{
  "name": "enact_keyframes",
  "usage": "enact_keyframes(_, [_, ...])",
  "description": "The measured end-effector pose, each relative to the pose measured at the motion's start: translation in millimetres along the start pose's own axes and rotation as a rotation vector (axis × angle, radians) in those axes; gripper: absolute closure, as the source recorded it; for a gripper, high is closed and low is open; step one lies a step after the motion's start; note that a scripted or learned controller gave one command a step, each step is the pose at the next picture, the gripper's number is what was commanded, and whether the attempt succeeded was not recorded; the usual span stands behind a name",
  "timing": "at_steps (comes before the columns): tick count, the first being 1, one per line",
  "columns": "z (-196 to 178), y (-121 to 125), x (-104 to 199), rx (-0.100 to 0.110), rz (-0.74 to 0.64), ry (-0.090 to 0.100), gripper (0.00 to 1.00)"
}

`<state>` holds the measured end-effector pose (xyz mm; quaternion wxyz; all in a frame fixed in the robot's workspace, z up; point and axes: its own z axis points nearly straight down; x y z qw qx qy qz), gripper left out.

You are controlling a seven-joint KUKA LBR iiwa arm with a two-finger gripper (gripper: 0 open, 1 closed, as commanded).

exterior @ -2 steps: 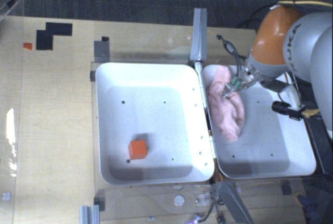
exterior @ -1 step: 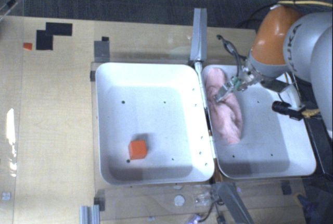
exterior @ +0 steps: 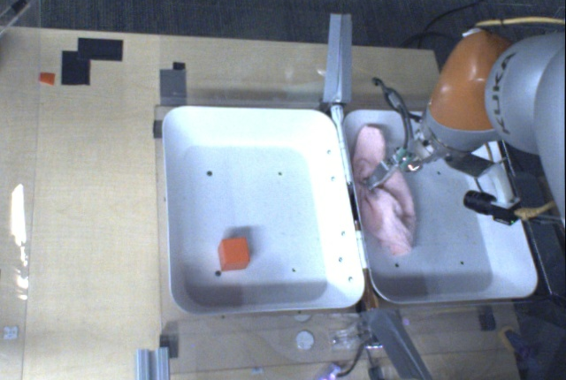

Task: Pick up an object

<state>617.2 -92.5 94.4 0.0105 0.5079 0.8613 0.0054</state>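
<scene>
Right now the arm [exterior: 508, 91], grey w/ orange band, reaches in from the right edge of the bench [exterior: 88, 193] and ends over the right bin [exterior: 469, 272]. Gripper [exterior: 386, 172] sits low at the pink cloth [exterior: 385, 193], tip right on the fabric near the cloth's upper-middle part. Can't tell from this slanted overhead view whether the pincer is open or closed, or whether any cloth is actually pinched; the tip is small and blends into the folds.

Pink cloth lies crumpled along the left wall of the right bin, running from near the bin's far-left corner down toward its middle, resting on the bin floor.

Left bin [exterior: 265, 122] holds an orange block [exterior: 234, 254], sitting near its front-left corner, well apart from the gripper and cloth.

Metal bracket [exterior: 336, 60] stands at the far edge betw. the two bins. On the bench's far-left corner area: a black L-shaped mark [exterior: 87, 58] and a small orange square [exterior: 47, 79] just beside it. Black cable [exterior: 482, 203] hangs off the arm over the right bin's right side.
</scene>
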Motion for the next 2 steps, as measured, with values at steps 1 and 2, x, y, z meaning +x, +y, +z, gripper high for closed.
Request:
enact_keyframes(1, [-13,4,1,-0.007,-0.003,-0.001,1.0])
enact_keyframes(2, [-91,77,24,0.013,0.16,0.006,1.0])
